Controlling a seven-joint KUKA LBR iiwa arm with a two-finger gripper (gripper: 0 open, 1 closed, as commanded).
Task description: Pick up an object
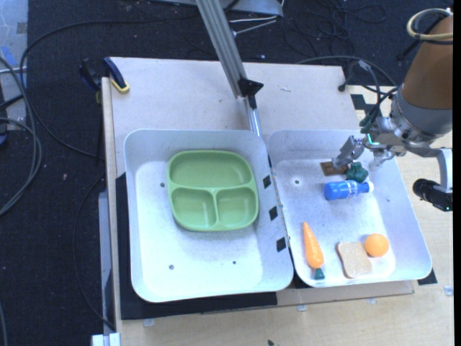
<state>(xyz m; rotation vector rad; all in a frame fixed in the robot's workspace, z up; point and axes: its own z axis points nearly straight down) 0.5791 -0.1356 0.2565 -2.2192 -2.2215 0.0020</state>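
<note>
Blue bottle [345, 189]: lying on its side in the upper middle of the right bin [410, 215]; a white cap is pointing right; no label or writing is readable on it
Green and brown pieces [344, 169]: a small dark green thing and a brown one are sitting just above the bottle, directly under the gripper; too small to tell what they are
Gripper [351, 152]: hanging over the upper part of the right bin, its fingers pointing down and left toward the small pieces; nothing is showing between the fingers; whether they are spread or closed I cannot tell
Arm [429, 71]: reaching in from the right, the orange band showing above the grey wrist
Carrot [312, 246]: lying near the right bin's lower left, tip toward the top, green end toward the bottom
Toast slice [354, 259]: lying flat near the lower edge, just beside the orange
Orange [376, 245]: resting just right of the toast, touching or nearly so
Green plate [213, 190]: a three-compartment tray sitting in the upper middle of the left bin [144, 265]; no marking is readable
Bench [173, 92]: pale board bearing both bins side by side; a metal pole [223, 38] is slanting across it from the top
</note>
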